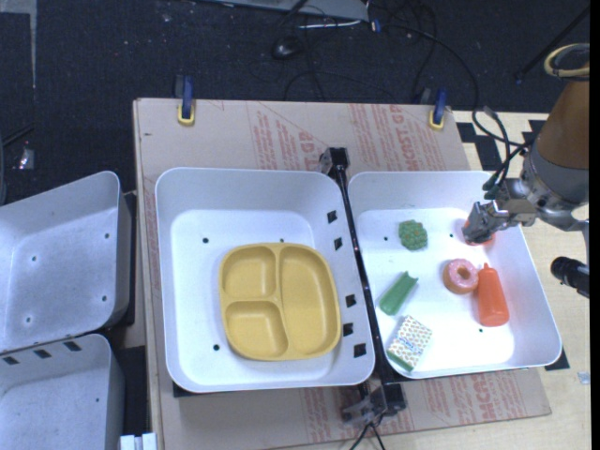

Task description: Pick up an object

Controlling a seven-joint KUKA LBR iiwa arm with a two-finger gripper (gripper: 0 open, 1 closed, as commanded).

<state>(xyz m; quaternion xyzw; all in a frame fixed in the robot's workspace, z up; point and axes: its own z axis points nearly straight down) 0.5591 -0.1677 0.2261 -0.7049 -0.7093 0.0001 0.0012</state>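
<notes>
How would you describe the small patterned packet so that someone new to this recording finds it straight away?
Look in the right-hand white bin, the one beside the bin holding the yellow divided tray. Go to its near-left corner, below the green stick-shaped piece. The packet lies there: a flat, tilted rectangle, white with a green and blue print, the only patterned item among plain-coloured neighbours.

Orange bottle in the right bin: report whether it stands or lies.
Lying down. The orange bottle rests lengthwise on the right bin's floor, touching the pink doughnut.
</notes>
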